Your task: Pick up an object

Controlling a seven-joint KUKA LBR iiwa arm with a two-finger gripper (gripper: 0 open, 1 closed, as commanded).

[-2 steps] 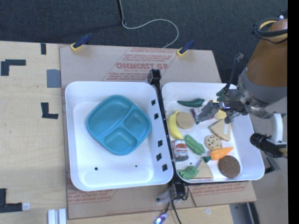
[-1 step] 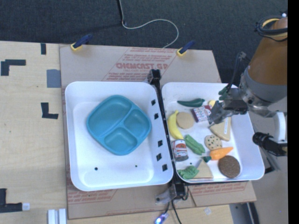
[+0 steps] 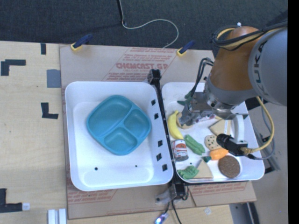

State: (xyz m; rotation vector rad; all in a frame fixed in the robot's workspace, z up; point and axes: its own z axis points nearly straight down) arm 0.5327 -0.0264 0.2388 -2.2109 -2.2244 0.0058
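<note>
I see the gripper [image 3: 187,117] low in the right bin [image 3: 252,174], just beside the banana [image 3: 174,125], can't tell its grip from here, small can [image 3: 180,150] and green pepper [image 3: 194,144] below the banana, blue plate [image 3: 118,124] left of it.

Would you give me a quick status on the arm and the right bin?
Gripper low in right bin, nothing seen held. Banana just beside it. Can and green pod close by.
</note>
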